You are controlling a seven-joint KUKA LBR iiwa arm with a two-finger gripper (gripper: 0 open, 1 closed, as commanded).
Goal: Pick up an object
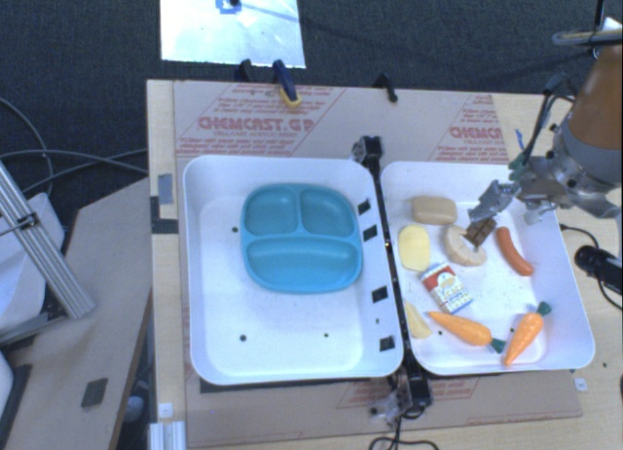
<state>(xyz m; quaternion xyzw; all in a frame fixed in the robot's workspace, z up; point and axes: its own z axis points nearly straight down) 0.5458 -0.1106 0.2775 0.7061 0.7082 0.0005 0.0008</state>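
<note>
We see the arm's jaws (484,219) low in the right bin (574,341), pinching what looks like a small brown piece (479,233) just above a round bread slice (464,246), so grasping seems done and lifting clear remains.

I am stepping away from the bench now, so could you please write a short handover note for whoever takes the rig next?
Gripper: over the right bin, low above a small brown piece beside the round bread slice; finger state unreadable.
Right bin also has a sausage, two carrots, a potato, a bread roll and a small red-and-white carton.
Left bin: blue divided plate.
Done: nothing lifted.
Left: grasp and lift one object.
</note>
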